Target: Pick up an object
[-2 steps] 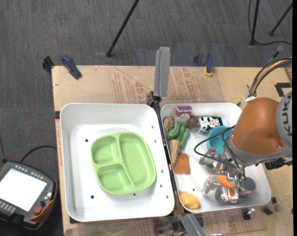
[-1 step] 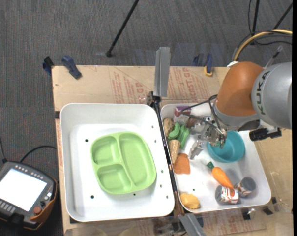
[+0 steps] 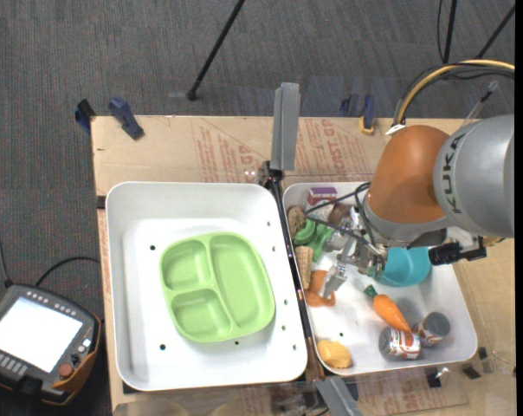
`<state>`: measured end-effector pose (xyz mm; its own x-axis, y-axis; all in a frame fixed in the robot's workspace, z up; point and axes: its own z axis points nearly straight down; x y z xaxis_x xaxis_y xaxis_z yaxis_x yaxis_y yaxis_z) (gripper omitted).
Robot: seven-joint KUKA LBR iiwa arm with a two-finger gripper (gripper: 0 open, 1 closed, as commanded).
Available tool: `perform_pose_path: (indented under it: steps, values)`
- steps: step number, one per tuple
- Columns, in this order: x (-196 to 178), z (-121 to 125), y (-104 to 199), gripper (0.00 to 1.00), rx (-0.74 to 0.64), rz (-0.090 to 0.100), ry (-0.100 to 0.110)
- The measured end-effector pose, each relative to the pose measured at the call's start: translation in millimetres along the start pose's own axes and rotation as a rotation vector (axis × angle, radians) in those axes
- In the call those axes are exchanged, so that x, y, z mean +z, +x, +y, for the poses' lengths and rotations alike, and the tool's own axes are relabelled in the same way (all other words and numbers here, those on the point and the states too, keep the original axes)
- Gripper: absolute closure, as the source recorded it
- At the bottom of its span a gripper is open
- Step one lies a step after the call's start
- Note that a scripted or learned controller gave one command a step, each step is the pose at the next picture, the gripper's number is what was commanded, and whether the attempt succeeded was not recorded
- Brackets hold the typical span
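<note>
Toys point(image 3: 391, 312) crowd the right bin point(image 3: 456, 297); tool point(image 3: 335, 277) low among them, its grip indiscernible.

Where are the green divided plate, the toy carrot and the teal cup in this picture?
green divided plate point(image 3: 216, 286): camera view, on the ridge between its compartments.
toy carrot point(image 3: 390, 312): camera view, middle of its orange body.
teal cup point(image 3: 407, 267): camera view, its visible side.

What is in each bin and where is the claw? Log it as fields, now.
left bin: green divided plate
right bin: toy carrot, teal cup, can, yellow item, other small items
arm: over right bin
claw: low in right bin, near its left wall
grasp: nothing seen between its fingers
</note>
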<state>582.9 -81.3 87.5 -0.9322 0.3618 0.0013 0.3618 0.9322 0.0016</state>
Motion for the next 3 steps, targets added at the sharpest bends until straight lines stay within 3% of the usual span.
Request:
perform_pose_path:
  steps: [1,2,3]
  values:
    - [1,-72,38,0.0,0.042,0.001,0.003]
    - [-9,-70,38,1.0,0.037,0.001,0.0]
    - [1,-24,63,1.0,0.175,0.003,0.001]
